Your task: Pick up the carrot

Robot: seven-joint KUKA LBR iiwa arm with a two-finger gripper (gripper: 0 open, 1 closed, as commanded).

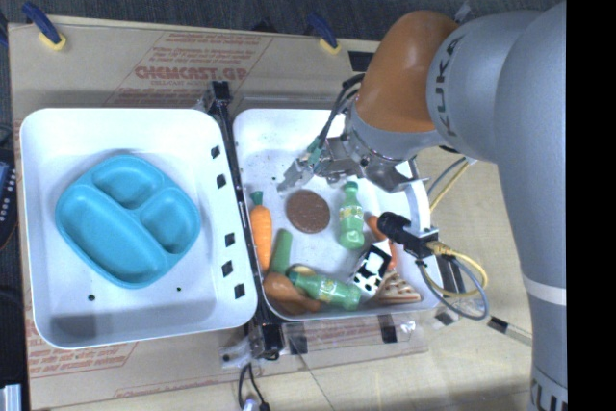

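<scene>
Carrot (pixel 261 236) against right bin's (pixel 252 132) left wall

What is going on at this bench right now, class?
A grey KUKA arm reaches in from the right over the right-hand bin, its gripper hovering above the bin's upper part. The carrot it should pick up lies along that bin's left wall, untouched, beside a brown disc and green bottles. The left bin holds a blue divided tray.
</scene>
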